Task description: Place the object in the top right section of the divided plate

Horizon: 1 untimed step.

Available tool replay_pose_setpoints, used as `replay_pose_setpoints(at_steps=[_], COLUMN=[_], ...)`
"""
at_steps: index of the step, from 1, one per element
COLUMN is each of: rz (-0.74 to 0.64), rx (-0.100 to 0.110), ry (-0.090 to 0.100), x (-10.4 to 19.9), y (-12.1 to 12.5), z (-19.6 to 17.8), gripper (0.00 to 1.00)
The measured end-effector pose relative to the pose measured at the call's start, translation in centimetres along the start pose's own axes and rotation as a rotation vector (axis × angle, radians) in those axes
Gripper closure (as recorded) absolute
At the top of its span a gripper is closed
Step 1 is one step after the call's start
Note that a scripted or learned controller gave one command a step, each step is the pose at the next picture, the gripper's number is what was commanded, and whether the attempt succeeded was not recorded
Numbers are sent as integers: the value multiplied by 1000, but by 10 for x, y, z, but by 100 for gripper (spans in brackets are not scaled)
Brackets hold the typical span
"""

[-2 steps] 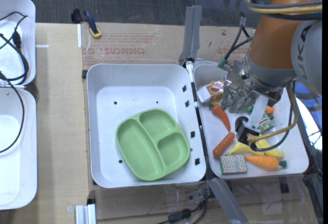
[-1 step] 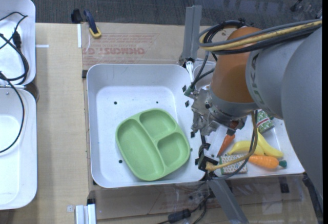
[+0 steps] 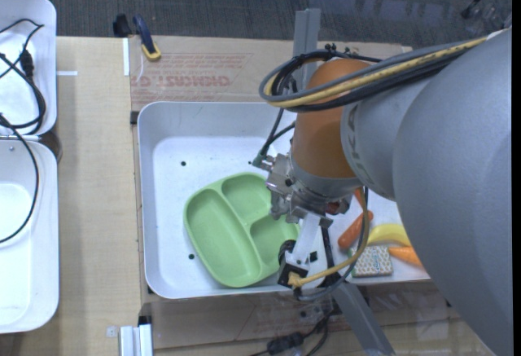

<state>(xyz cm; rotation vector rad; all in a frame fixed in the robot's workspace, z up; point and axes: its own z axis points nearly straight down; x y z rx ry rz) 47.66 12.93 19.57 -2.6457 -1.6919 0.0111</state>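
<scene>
Arm (image 3: 423,142) over the right-hand bin (image 3: 163,183), reaching in from your right: the grey wrist with its orange band hangs above the right edge of the green divided plate (image 3: 228,232). The gripper (image 3: 286,201) sits beneath the wrist, over the plate's upper right section. From this angle you cannot tell whether it is open or closed, nor whether it holds anything. The plate lies in the bin's lower half, with one long section on its left and two smaller ones on its right; what shows of them is bare green. Just right of the plate, partly under the arm, you see a carrot (image 3: 355,229), a banana (image 3: 392,234) and a speckled sponge (image 3: 375,262) close together. Which of them is the object you cannot tell. The bin rests on cardboard (image 3: 191,69) on the desk (image 3: 89,142). Black cables (image 3: 32,102) trail across the white bin at the left (image 3: 45,297).
</scene>
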Motion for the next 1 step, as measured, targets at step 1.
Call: replay_pose_setpoints(at_steps=[1], rz=[58], rx=[-1], ry=[1], x=[-58], y=[27], z=[-15], gripper=[100])
